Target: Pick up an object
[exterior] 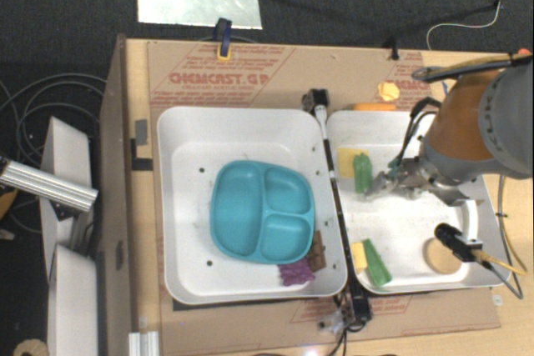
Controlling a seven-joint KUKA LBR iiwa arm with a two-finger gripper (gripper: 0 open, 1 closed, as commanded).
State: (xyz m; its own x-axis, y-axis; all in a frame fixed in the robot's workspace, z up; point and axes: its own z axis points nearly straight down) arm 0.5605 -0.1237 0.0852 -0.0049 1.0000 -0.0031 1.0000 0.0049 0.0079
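1. The claw (389, 178) hung low over the right-hand bin (400, 217), up in its far-left part, on the end of the grey arm reaching in from the right. From where I stood I couldn't tell whether it was open or closed, and I saw nothing held in it.
2. Just beside the claw, on the side away from the arm, lay the green piece (362, 172). It was long and narrow and ran lengthways up the bin floor. It was the nearest thing to go for, close but seemingly not touching.
3. A yellow piece (343, 163) sat right against the green one's other side, next to the bin wall.
4. My guess was that the green piece was a small plastic toy, light and stiff with a smooth skin that could slip. The place to take it was across its narrow width, about the middle. The yellow neighbour crowded one flank, so there was little room there.
5. Further out in the same bin, a second green piece (377, 267) with a yellow bit (360, 253) lay at the front-left corner, well apart from the claw. A tan disc (440, 257) sat toward the front right.
6. Across the divide, the left bin (192, 179) held a teal divided plate (263, 213). A purple scrap (294, 273) and a brown lump (318, 253) lay at the plate's front edge. Both bins stood on the cardboard-topped surface (234, 75).
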